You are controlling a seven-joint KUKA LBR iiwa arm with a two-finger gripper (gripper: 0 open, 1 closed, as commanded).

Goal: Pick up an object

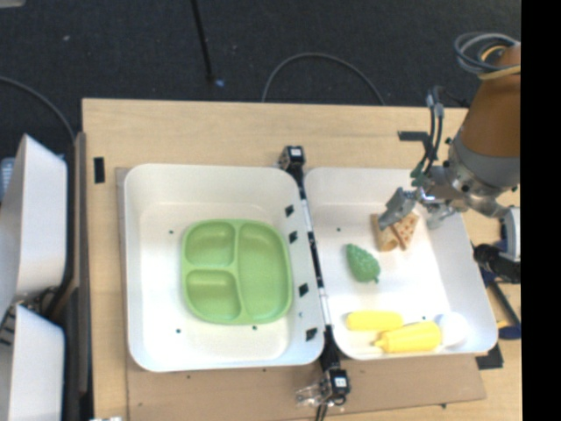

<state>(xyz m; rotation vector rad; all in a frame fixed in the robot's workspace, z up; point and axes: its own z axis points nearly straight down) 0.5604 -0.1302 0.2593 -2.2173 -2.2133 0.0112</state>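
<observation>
The arm's jaws [405, 210] hang low in the right bin [456, 261], reaching in from the far side, and they sit right over a small tan, waffle-like piece [396, 232] that lies near the bin's back wall; this looks like the thing chosen for the pick, since the jaws are touching or nearly touching its upper end. The fingers look parted around that end, but the view is too coarse to say whether they are spread or pinching it, so I cannot tell their state, and nothing shows the piece lifted off the bin floor. Just below and to the left of the jaws lies a green, leafy toy [362, 262], apart from the tan piece. Well below the jaws, along the bin's near wall, two yellow pieces [394, 331] lie side by side, with a small white object [452, 325] just beside them. Far to the left of the jaws, across the divider, the left bin [149, 226] holds a green sectioned plate [237, 270] lying flat. Both bins rest on a pale wooden counter [193, 130], bare around them, over a dark carpeted floor crossed by black cables [202, 33].
</observation>
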